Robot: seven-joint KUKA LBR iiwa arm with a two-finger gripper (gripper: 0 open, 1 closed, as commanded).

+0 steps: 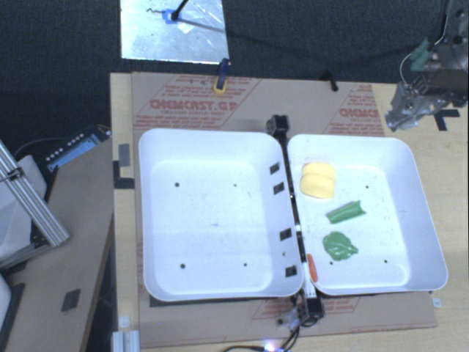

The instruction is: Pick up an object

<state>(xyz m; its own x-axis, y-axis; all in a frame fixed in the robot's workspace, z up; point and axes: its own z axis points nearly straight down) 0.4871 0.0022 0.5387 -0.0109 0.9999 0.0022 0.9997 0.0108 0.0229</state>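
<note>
White bins side by side on a cardboard sheet [344,97] with red print. Near edge first: orange-red small piece [312,268] lying at the lower left rim of the right bin [421,196], by the divider between the bins. Just beyond it, green leafy-shaped item [339,246] flat on the right bin floor, left half. A bit farther, green elongated piece [345,211], tilted, close to the leafy one but apart. Farther again, yellow rounded object [318,180] near the bin's upper left, just beside the divider, apart from the green piece. Left bin [157,160] has only small dark dots on its floor. Black clips along the divider [278,188]. Past the bins, yellow-blue small clip thing [220,79] on the cardboard's far edge, and a shiny silver sheet [174,20] on dark carpet beyond. Gripper [405,116] up at far right, above the bench outside the right bin's far corner, well apart from all objects, nothing held; whether it is wide or narrow, cannot tell.
</note>
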